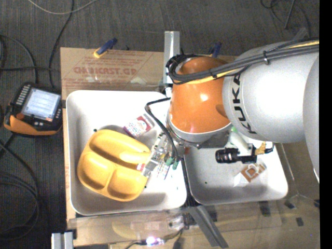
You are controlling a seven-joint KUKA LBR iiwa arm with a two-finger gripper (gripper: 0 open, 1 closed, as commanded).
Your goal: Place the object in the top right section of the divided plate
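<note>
A yellow divided plate (111,165) lies in the left bin (78,108), with a ridge splitting it into sections. My gripper (157,157) hangs over the plate's right rim, beside the upper right section. The big orange wrist band (199,100) above covers much of it. I cannot make out whether anything sits in the gripper. A small red and white packet (136,126) lies in the bin just beyond the plate's upper right edge.
The right bin (207,191) holds a small brown and white item (250,173) near its right side. A teach pendant (35,108) rests on the floor at the left. A cardboard sheet (111,69) lies behind the left bin.
</note>
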